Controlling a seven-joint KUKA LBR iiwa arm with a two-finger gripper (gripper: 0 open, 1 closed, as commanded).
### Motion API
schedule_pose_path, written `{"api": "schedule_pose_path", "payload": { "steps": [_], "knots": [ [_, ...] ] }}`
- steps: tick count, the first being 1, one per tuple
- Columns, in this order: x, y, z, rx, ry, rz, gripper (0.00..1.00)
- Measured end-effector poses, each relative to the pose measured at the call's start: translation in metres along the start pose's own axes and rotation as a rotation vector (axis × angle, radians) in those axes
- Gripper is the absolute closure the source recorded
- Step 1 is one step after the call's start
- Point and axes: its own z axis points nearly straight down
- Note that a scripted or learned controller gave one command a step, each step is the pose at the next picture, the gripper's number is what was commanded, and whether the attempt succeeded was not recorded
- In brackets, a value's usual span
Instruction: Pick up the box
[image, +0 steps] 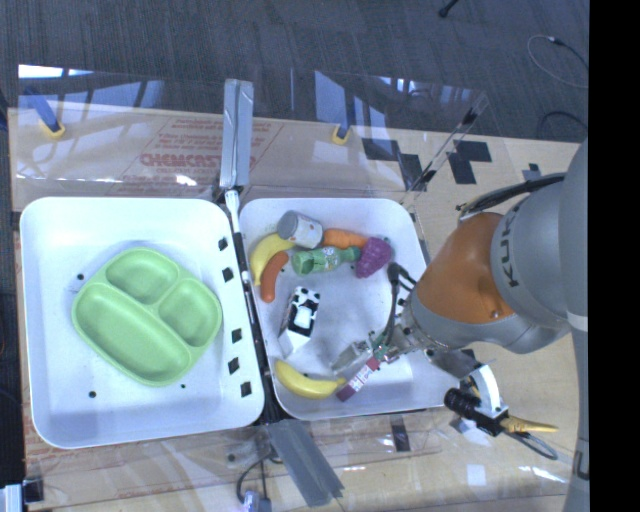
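Note:
The box (301, 312) is small, black and white, and lies tilted in the middle of the right bin (405, 225). My gripper (357, 368) is low over the bin's front right part, below and to the right of the box and apart from it. Its fingers are spread, and nothing shows between them. One fingertip is close to the right end of a yellow banana (303, 381) at the front wall. The grey arm with its orange band (462, 278) reaches in from the right, covering the bin's right rim.
At the back of the right bin lie a grey can (299, 228), a carrot (345, 239), purple grapes (373, 256), a green bottle (322, 261), a second banana (264, 254) and an orange piece (268, 284). The left bin (40, 300) holds a green divided plate (147, 314).

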Motion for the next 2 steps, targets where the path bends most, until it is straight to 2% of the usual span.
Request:
{"api": "schedule_pose_path", "payload": {
  "steps": [1, 2],
  "knots": [
    [0.0004, 0.0000, -0.0059, 0.005, 0.004, -0.005, 1.00],
    [0.0003, -0.0001, -0.0059, 0.006, 0.003, -0.005, 0.00]
  ]
}}
